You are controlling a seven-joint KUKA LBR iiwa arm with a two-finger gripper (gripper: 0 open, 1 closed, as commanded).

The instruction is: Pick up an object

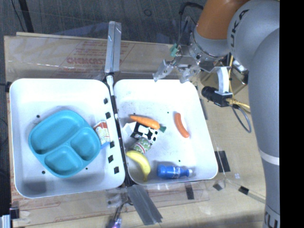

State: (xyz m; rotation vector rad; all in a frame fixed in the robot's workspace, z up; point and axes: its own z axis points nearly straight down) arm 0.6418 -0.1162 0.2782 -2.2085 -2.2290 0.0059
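I have the gripper [173,73] spread open and empty over the right bin's [205,127] far rim, nothing picked yet; next I must drop toward the sausage [181,125] or carrot [145,121] below it.

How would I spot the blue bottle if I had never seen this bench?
Look in the right bin, along its near edge. The blue bottle lies on its side there, just right of the banana. It is the one blue thing in that bin.
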